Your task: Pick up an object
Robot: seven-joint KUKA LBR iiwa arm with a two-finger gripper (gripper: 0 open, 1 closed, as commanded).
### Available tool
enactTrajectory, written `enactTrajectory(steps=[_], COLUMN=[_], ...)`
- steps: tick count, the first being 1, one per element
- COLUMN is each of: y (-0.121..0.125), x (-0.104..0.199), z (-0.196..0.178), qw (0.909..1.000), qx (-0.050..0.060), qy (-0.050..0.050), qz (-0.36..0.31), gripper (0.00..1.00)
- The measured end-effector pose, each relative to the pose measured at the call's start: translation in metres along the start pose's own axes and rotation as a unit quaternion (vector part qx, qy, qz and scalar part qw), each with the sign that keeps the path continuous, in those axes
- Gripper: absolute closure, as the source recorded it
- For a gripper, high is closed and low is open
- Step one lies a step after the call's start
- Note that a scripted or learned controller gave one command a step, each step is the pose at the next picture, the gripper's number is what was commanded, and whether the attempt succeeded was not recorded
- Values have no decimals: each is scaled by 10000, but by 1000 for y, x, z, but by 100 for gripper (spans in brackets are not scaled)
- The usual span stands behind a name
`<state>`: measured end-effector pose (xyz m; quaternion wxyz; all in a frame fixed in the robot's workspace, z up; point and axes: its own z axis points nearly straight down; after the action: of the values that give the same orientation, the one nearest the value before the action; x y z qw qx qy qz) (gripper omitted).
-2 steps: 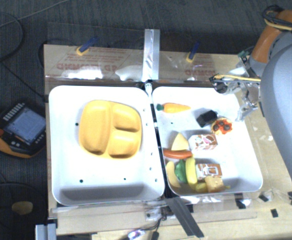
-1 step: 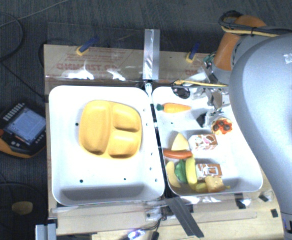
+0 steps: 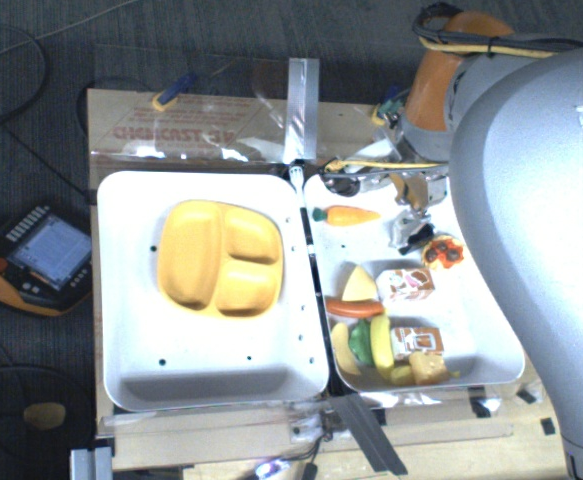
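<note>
Seen from above, 2 shallow white bins sit side by side on a surface. The left bin point(image 3: 121, 358) holds a yellow divided tray point(image 3: 219, 258). The right bin point(image 3: 491, 353) holds toy food: a carrot point(image 3: 349, 215) near its top, and lower down a cheese wedge point(image 3: 360, 286), a sausage point(image 3: 355, 309), a banana point(image 3: 343, 349) and small cartons point(image 3: 414, 342). The grey arm point(image 3: 531, 218) covers the right side. Its end effector point(image 3: 413, 230) hangs above the right bin, just right of the carrot; whether it is open or closed cannot be told.
</note>
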<state>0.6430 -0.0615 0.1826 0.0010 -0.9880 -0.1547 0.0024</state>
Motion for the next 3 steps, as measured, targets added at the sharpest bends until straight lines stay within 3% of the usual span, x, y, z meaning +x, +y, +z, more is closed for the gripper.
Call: enactTrajectory(steps=[1,2,3], y=[46,-8,-27], x=[1,21,1], z=[42,-1,0], qw=[9988,9985,9990], qx=[7,-24,-20], qy=[0,-3,-8], qz=[497,-549,-457], gripper=[0,0,0])
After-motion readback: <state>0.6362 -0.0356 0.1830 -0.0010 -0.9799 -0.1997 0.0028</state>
